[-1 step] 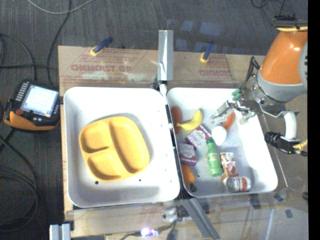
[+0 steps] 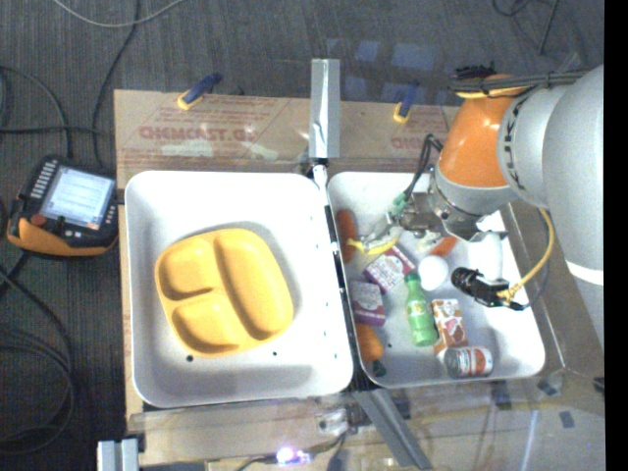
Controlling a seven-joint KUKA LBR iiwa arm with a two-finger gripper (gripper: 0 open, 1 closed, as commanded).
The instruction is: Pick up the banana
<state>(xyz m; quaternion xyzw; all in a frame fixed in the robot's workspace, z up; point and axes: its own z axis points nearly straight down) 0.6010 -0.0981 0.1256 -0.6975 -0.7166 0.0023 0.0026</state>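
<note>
arm [image 2: 535,135]: grey with an orange band, reaching in from the right, wrist low over the upper part of the right bin.
gripper [image 2: 407,219]: down among the clutter near the top of the right bin, just beside the banana's right end; state of the jaws impossible to tell, hidden under the wrist.
banana [image 2: 373,243]: yellow, lying in the upper left part of the right bin, partly covered by the gripper; held or not, cannot tell.
right bin [image 2: 525,356]: shallow, white, crowded.
green bottle [image 2: 420,312]: near the bin's middle, lying roughly lengthwise, cap toward the top.
can [image 2: 468,362]: on its side near the lower right corner.
carrot [image 2: 368,341]: orange, against the left wall, low down.
purple packet [image 2: 371,300]: left of the bottle.
white egg [image 2: 432,268]: just below the wrist.
left bin [image 2: 147,361]: white, bearing a yellow divided tray [image 2: 226,287] with three compartments.
pendant [image 2: 64,204]: orange-edged handheld screen on the floor, left of the bench.
</note>
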